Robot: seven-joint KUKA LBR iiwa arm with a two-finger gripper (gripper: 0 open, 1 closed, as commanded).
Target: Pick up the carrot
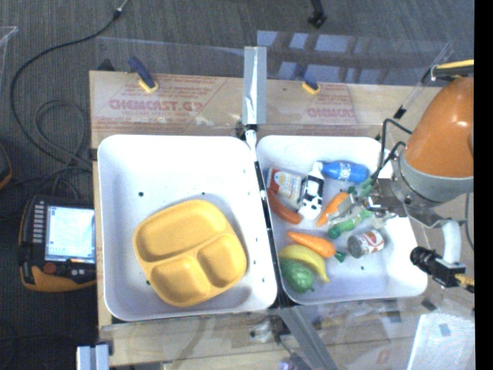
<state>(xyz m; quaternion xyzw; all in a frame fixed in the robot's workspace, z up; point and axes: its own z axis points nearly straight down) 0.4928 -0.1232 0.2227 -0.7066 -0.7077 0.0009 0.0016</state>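
Note:
Two carrot-like pieces lie in the right bin [400,280]. A larger orange carrot [311,243] with a green stub rests near the bin's middle front, above a yellow banana [306,259]. A smaller orange carrot [333,205] lies slanted further back, beside a black and white toy [311,195]. My gripper [368,204] hangs low over the bin's right half, just right of the smaller carrot and above a green vegetable [348,224]. Nothing shows in its grasp.
The right bin also holds a blue bottle [344,169], a white and red packet [286,184], a red-orange piece [283,210], a small can [366,243] and a green vegetable [297,276]. The left bin [131,168] carries a yellow divided tray [190,250].

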